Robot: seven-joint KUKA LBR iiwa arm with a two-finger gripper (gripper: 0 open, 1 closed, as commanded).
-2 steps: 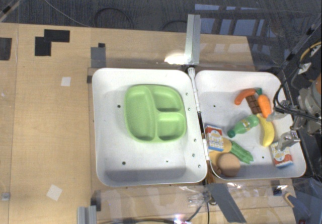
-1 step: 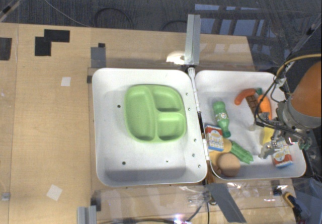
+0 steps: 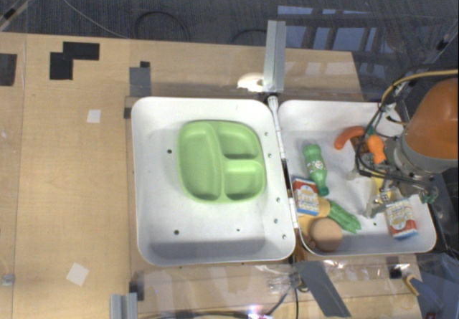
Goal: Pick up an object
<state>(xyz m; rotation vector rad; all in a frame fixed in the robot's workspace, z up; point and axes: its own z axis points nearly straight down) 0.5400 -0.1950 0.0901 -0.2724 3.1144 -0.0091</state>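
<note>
The right bin (image 3: 323, 113) holds several small items. A green bottle (image 3: 314, 167) lies near its left wall, and an orange piece (image 3: 349, 136) sits further back. A small red and white carton (image 3: 306, 197) lies beside a green pod (image 3: 345, 218) and a brown round item (image 3: 326, 233) in the front left corner. A second carton (image 3: 401, 218) lies at the front right. My gripper (image 3: 381, 202) hangs low in the bin's right half under the orange wrist band (image 3: 434, 124), just left of that second carton. Nothing is visibly held in it.
The left bin (image 3: 154, 188) contains a green divided tray (image 3: 219, 160). A metal post (image 3: 275, 56) stands behind the seam between the bins. Cables (image 3: 373, 153) hang around the wrist. Bare wooden bench (image 3: 64, 181) stretches to the left.
</note>
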